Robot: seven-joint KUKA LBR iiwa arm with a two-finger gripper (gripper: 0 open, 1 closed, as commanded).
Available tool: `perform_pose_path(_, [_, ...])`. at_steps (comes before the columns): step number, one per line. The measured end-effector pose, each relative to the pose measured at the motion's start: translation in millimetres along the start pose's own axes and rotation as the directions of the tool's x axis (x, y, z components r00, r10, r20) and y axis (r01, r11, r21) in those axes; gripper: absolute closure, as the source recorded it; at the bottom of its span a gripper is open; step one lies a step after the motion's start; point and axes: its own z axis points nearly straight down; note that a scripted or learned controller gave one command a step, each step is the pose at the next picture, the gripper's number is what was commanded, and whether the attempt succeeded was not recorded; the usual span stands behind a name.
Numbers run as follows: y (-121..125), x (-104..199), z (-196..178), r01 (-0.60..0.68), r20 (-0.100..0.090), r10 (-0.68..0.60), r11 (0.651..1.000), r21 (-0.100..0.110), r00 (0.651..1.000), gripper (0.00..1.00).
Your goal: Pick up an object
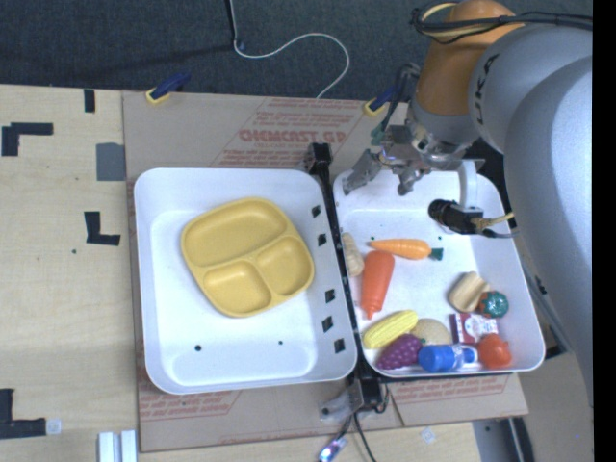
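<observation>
Cardboard covers the tabletop (58,258) beneath two white bins. Above the far edge of the right bin (515,268) hangs the arm's jaws (385,174), spread apart and holding nothing. Nearest below them lies a small carrot (401,248), its long axis running left to right; a larger carrot (375,282) lies just beyond, pointing toward the near rim. Bare floor around the small one leaves room to descend. More toy food crowds the near corner. The left bin (159,258) holds a yellow divided plate (247,255).
</observation>
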Motion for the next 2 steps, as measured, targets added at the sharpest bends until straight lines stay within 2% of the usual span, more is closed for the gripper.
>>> perform_pose_path(1, [-63.3,65.2,-2.7,-0.003,-0.001,0.003,1.000,0.006,1.000,0.00])
perform_pose_path(2, [-90.8,139.4,-171.5,0.001,-0.002,-0.001,1.000,-0.014,1.000,0.00])
